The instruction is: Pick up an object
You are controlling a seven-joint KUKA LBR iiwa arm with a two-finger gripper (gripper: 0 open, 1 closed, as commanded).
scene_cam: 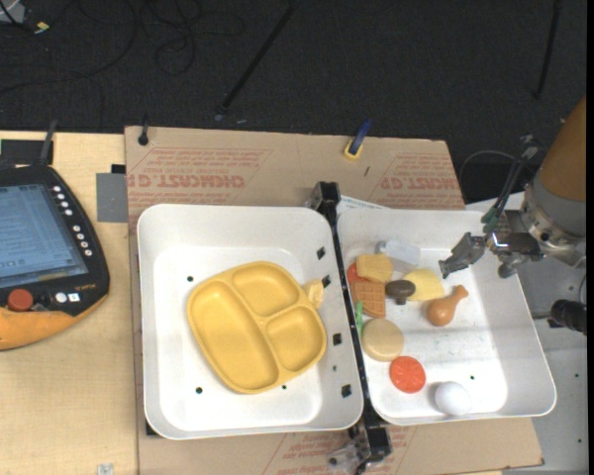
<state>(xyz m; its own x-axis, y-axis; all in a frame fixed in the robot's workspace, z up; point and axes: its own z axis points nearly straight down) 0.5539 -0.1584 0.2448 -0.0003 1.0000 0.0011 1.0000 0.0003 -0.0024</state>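
The right bin [530, 364] holds several toy foods. Among them are a yellow block [374, 267], a brown piece [400, 290], a drumstick [444, 308], a beige round bun [383, 339], a red slice [407, 374] and a white egg [451, 397]. My gripper [485, 258] hangs over the bin's upper right part, just right of and above the drumstick. Its fingers are spread open with nothing between them. One dark fingertip [461, 256] points toward the pale yellow piece [427, 285].
The left bin [168, 265] carries a yellow divided plate [257, 323]. A black divider [345, 305] runs between the bins. A teach pendant [35, 255] lies on the bench at far left. Cables and the arm's base crowd the right side.
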